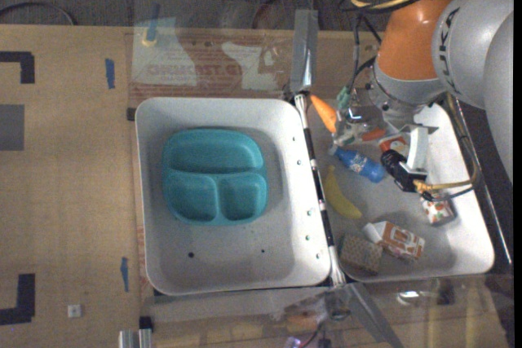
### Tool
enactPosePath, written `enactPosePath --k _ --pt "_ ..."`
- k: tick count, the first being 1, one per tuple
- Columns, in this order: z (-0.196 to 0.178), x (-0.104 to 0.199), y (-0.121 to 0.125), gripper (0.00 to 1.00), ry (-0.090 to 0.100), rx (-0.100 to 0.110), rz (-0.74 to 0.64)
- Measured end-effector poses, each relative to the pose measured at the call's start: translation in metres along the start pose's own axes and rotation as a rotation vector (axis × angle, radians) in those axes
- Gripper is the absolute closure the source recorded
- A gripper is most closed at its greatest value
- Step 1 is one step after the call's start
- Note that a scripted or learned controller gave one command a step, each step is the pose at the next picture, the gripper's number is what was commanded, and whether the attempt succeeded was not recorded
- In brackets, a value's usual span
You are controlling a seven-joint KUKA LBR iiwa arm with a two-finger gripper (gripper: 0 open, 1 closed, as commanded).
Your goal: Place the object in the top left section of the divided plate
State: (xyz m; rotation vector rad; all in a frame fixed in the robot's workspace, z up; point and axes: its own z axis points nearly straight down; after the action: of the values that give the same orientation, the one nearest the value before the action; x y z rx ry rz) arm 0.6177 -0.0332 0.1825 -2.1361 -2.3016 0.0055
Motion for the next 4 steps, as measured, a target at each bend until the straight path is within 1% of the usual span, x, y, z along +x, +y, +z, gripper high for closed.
enactPosePath --k 1,2,3,4 --pt "0.0 0.058 -0.006 1.0 0.002 0.001 -0.07" --pt "0.0 0.108 -0.037 1.0 0.002 0.002 -0.185" --pt "-0.01 0.125 -0.086 1.0 0.002 0.002 -0.234" --pt "-0.031 0.119 -0.119 1.0 0.002 0.002 -0.325"
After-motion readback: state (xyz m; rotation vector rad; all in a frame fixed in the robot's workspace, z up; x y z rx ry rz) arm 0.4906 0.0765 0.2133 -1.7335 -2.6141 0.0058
